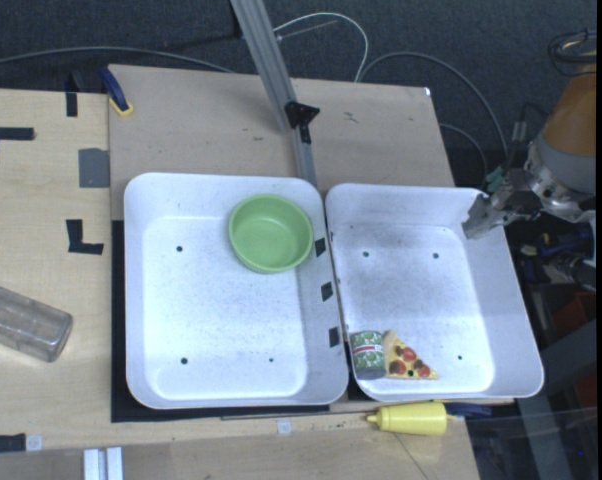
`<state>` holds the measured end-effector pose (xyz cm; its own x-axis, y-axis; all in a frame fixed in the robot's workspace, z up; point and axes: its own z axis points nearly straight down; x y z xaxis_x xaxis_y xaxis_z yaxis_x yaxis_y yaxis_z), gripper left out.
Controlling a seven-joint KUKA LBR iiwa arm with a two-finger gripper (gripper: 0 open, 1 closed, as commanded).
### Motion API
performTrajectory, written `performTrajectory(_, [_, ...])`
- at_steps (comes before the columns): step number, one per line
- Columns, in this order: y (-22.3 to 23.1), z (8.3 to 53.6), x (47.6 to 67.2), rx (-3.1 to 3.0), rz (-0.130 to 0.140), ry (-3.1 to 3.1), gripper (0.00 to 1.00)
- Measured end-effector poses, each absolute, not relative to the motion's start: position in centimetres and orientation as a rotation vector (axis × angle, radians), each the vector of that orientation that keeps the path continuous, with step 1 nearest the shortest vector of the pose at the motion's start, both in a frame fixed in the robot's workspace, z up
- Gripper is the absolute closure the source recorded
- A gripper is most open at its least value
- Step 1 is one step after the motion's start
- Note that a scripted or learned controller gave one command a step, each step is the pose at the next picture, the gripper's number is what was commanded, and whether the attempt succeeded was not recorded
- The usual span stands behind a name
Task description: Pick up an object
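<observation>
The grey two-finger gripper [478, 220] hangs over the right white plastic bin's [501, 298] upper right rim, its arm partly cut off by the frame edge. Its fingers blur into one dark grey shape, so whether they are wide or narrow I cannot tell; nothing shows between them. Well below the fingers, at that bin's lower left corner, lies a small pizza-slice toy [406, 360] touching a green-and-white packet [367, 353]. Far left of the fingers, a round green plastic bowl [271, 233] sits in the left white bin [146, 298]. A yellow bottle [413, 418] lies just outside the right bin's lower rim.
</observation>
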<state>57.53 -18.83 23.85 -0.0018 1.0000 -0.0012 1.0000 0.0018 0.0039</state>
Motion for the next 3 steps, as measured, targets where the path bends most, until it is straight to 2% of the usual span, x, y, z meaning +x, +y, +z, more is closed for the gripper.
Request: performTrajectory(3, [-2.6,23.9,60.2,2.214,0.001,2.232,1.0])
